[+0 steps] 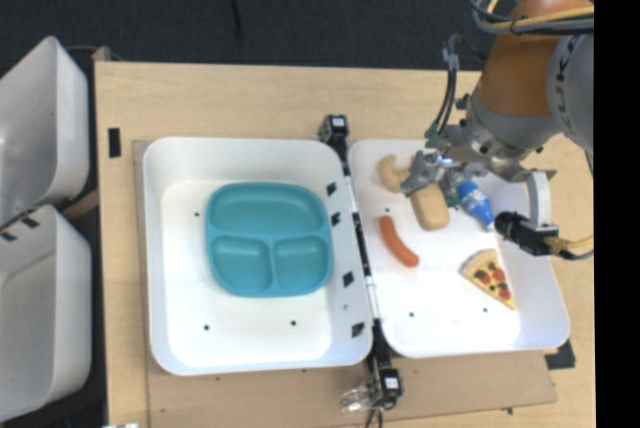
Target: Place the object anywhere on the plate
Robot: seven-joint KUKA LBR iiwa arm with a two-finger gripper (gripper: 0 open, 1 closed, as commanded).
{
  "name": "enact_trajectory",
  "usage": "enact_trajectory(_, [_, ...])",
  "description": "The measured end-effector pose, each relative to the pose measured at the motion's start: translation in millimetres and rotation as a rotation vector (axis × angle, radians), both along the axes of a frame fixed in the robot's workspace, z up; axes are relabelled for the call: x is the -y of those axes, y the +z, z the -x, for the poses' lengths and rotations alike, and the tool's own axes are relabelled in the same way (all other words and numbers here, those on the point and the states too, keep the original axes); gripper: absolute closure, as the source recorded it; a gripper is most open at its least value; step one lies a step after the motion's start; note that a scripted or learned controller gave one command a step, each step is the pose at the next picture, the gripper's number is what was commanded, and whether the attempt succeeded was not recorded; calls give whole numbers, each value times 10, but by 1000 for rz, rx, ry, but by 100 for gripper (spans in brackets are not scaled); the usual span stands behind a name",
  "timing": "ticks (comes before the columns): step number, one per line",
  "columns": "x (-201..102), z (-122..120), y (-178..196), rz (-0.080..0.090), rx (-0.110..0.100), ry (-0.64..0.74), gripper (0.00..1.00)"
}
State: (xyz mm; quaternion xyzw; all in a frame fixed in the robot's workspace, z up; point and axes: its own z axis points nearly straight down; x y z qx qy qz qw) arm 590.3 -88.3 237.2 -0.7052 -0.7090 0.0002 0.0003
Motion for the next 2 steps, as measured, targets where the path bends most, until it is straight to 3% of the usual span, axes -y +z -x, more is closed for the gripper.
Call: enact_trajectory(2, [-1083, 152, -148, 1, 1, -1, 100])
